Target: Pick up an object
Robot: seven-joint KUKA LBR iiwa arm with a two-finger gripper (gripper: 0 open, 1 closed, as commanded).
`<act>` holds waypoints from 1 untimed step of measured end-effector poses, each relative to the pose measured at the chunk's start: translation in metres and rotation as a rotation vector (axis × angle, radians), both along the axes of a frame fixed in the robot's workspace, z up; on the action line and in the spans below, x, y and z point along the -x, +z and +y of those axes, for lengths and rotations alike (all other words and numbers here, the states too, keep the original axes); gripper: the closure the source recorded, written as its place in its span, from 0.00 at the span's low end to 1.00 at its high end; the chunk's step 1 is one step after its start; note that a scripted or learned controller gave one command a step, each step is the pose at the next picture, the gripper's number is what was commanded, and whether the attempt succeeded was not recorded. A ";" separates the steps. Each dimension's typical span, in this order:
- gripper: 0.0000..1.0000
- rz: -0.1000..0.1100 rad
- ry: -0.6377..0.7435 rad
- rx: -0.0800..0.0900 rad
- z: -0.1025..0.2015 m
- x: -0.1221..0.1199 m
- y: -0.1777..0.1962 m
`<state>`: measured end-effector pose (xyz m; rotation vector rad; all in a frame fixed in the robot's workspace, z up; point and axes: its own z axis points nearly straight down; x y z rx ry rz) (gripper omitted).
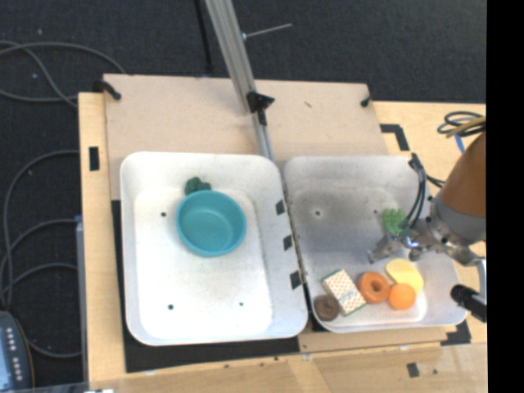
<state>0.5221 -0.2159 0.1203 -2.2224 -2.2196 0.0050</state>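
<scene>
My gripper [395, 254] hangs low in the right bin [344, 178], near its right side, open with nothing between its fingers. A small green object [394, 219] lies just above it in the view. A yellow object [405, 272] lies just below it. Along the bin's near edge sit an orange ball [401, 297], an orange ring [375, 287], a patterned small box [344, 291] and a brown round piece [327, 306].
The left bin [147, 301] bears a teal bowl [211, 223] with a small dark green object [196, 186] at its far rim. A metal pole [237, 56] slants up from between the bins. Cables [463, 124] lie at the right.
</scene>
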 end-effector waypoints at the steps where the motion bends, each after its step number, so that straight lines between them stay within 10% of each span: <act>1: 1.00 -0.008 -0.003 0.000 0.000 -0.002 0.014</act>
